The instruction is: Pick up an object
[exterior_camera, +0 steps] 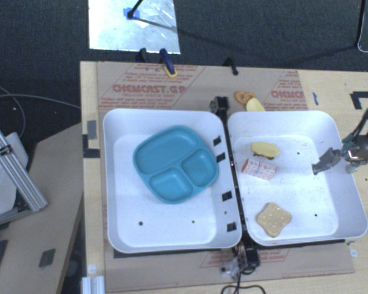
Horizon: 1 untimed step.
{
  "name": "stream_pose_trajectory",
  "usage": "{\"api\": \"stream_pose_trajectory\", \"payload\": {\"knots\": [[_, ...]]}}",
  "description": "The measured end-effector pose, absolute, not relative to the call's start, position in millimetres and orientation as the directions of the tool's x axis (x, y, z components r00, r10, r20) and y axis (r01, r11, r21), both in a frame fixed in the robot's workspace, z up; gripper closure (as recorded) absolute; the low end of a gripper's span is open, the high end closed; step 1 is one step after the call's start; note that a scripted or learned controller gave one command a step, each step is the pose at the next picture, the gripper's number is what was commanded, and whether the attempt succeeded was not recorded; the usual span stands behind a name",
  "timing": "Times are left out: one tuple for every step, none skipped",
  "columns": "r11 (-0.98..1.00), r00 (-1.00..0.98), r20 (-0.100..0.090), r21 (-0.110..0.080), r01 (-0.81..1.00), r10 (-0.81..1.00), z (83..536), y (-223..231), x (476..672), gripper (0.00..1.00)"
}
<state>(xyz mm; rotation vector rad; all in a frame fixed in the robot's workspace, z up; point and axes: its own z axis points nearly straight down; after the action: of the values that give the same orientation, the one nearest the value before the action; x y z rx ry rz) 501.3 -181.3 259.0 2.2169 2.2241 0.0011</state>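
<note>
Nearest us a cracker [273, 218] lies in the right bin [319, 120], beyond it a red-and-white packet [259, 168] and a yellow piece [265, 149], while the gripper [327, 160], grip unreadable, hangs at the right edge, apparently approaching, needing to swing left and descend.

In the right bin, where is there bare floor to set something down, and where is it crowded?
Bare floor lies in the right bin between the tan cracker and the end effector at its right wall, and along its top edge. It is crowded left of centre, where the yellow piece sits right above the red-and-white packet.
</note>
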Motion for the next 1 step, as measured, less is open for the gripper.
{"api": "stream_pose_trajectory", "payload": {"knots": [[0.006,-0.006,0.001,0.002,1.0,1.0,280.7,-124.8,487.0,0.0]]}}
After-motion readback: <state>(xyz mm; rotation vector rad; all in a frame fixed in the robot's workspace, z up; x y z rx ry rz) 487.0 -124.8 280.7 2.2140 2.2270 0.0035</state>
